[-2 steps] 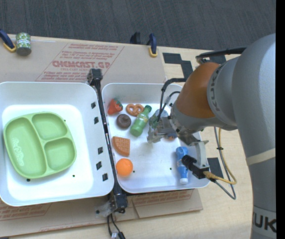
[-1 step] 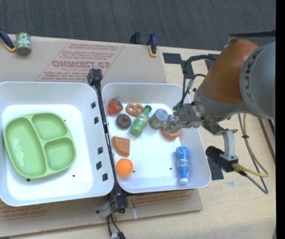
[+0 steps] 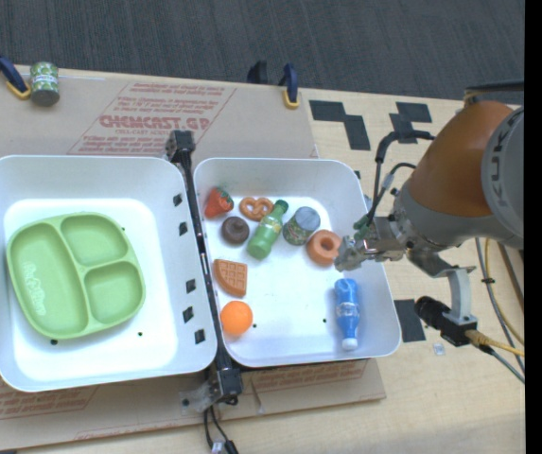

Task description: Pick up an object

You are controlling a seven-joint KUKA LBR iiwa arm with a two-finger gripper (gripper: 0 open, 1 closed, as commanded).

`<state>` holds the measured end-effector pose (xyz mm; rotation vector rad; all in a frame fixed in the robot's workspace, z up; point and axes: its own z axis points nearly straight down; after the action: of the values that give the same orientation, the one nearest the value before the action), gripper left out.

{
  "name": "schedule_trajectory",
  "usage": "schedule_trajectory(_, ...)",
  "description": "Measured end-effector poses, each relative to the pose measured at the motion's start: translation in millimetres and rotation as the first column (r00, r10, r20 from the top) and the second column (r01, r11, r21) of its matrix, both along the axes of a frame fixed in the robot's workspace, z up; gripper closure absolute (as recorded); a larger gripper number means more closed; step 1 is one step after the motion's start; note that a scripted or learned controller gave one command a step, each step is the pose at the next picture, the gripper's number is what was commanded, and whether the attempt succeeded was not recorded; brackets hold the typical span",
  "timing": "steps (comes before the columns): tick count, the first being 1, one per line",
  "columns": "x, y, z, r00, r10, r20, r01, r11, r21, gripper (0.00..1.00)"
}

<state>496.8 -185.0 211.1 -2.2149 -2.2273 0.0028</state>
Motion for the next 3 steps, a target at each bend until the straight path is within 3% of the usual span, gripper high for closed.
schedule_trajectory(1,53.3,-25.6,16.7,1.000,0.001,0.001,-0.001,1.000,0.001,1.00)
schedule_trajectory(2,139.8,-25.7,41.6,1.000,0.000,0.002,0.000,1.000,0.001,1.00)
schedule_trajectory(3,149.5,-16.0,7.7,1.000,0.001,-0.002,-0.001,1.000,0.001,1.00)
